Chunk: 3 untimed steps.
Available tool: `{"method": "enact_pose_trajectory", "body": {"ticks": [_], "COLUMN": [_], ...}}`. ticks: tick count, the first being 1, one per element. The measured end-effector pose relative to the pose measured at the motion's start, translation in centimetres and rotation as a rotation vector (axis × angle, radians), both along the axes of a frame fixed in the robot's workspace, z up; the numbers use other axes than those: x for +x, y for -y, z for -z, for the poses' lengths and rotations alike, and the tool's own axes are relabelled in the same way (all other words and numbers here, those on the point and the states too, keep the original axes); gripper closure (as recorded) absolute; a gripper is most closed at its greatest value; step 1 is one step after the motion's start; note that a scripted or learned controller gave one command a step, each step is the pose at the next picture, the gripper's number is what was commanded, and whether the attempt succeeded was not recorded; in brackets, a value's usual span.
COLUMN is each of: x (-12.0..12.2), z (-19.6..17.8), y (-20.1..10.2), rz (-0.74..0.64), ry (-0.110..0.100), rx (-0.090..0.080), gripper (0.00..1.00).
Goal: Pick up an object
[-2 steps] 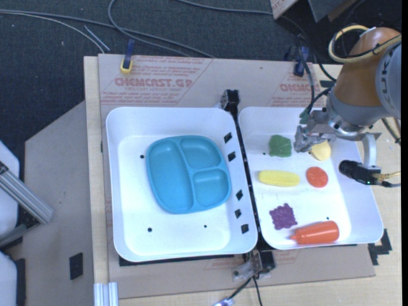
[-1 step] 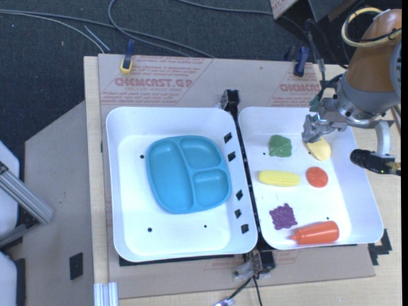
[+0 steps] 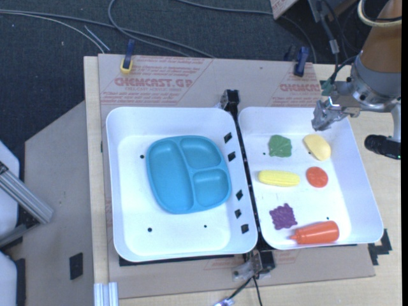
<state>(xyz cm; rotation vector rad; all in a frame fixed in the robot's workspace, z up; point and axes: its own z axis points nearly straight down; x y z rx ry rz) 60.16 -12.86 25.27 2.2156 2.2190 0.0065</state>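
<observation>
Dark carpet surrounds a pale bench (image 3: pixel 64 171) carrying two white bins. Over the right bin's (image 3: pixel 363 190) far edge the gripper (image 3: pixel 325 116) hangs empty; its opening cannot be judged. Just below lies a yellow oval toy (image 3: pixel 317 146), slanted, beside green leafy (image 3: pixel 280 146), orange round (image 3: pixel 317 176) and long yellow corn (image 3: pixel 278 178) pieces.

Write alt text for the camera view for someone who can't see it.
A grey robot arm's hand hovers over the right white bin, near a pale yellow lemon-shaped toy, among five other toy foods. The left white bin holds a blue divided plastic plate.
</observation>
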Motion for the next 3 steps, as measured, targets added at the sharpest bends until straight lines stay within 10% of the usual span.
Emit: {"method": "enact_pose_trajectory", "body": {"ticks": [3], "x": [-2.6], "z": [1.0], "y": [-17.7], "rz": [-0.005], "ry": [-0.010], "rx": [0.005], "gripper": [1.00]}}
